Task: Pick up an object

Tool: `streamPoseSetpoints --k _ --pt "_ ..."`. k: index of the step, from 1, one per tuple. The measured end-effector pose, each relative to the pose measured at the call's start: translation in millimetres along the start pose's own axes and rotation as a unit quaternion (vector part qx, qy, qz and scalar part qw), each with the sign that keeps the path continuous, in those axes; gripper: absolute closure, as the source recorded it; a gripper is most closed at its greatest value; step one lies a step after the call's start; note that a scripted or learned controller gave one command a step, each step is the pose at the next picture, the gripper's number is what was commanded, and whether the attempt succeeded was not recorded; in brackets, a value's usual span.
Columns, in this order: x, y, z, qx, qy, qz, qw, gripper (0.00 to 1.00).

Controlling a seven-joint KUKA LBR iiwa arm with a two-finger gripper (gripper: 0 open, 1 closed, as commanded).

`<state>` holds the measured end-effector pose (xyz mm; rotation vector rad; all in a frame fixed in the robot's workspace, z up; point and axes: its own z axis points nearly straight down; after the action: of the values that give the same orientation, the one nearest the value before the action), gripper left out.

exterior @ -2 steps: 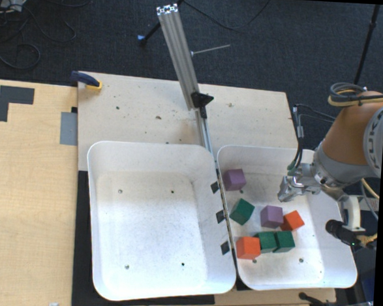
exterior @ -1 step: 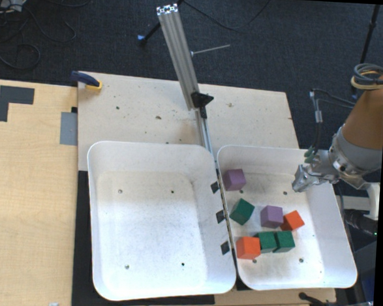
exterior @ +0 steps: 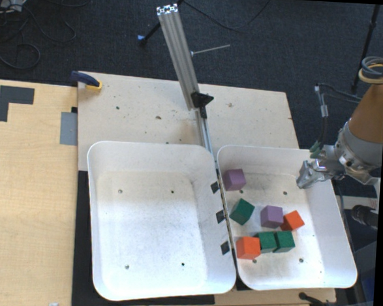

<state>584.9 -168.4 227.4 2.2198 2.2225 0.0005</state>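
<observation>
1. The blocks all lie loose in the right bin (exterior: 341,257): a purple block (exterior: 234,179) farthest, a green block (exterior: 242,211), a second purple block (exterior: 271,216), an orange block (exterior: 293,220), two green blocks (exterior: 275,241) touching, and a near orange block (exterior: 248,247).
2. None is lifted, so the pick looks not yet done.
3. The claw (exterior: 308,174) hangs over the bin's far right part, apart from every block; whether it is open or closed cannot be told.
4. The left bin (exterior: 111,176) lies beside it on the bench (exterior: 135,109).
</observation>
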Motion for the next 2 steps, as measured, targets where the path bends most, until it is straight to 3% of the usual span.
streamPoseSetpoints --k 2 --pt "95 -17 3 0.002 0.001 -0.001 1.0000 1.00"
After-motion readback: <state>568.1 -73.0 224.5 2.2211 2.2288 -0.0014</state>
